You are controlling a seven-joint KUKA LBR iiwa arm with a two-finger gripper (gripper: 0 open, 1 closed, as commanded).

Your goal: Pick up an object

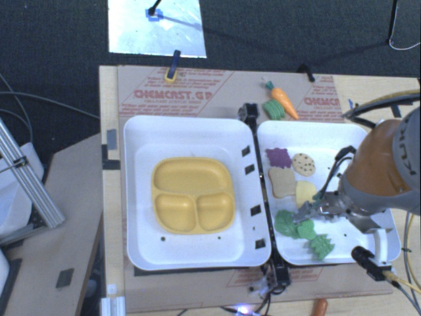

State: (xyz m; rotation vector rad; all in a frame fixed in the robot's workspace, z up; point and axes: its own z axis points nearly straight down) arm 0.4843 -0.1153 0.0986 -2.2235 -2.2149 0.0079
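In the right bin [378, 242], the gripper [304, 214] touches green toy pieces [296, 228].

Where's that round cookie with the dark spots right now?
The cookie lies in the right-hand bin, toward its far end, just right of the purple piece and above the slice of bread.

Light falls evenly and fairly bright from above. The left white bin [191, 127] takes it without blown-out glare, though its walls look slightly washed. Above that bin, a shiny sheet [156, 18] on the dark floor gleams pale blue with hazy reflections. Shadows stay soft and short; the yellow tray [193, 195] inside the bin casts only a faint rim of shade. The whole picture is mildly soft and grainy, with edges of small items smeared.
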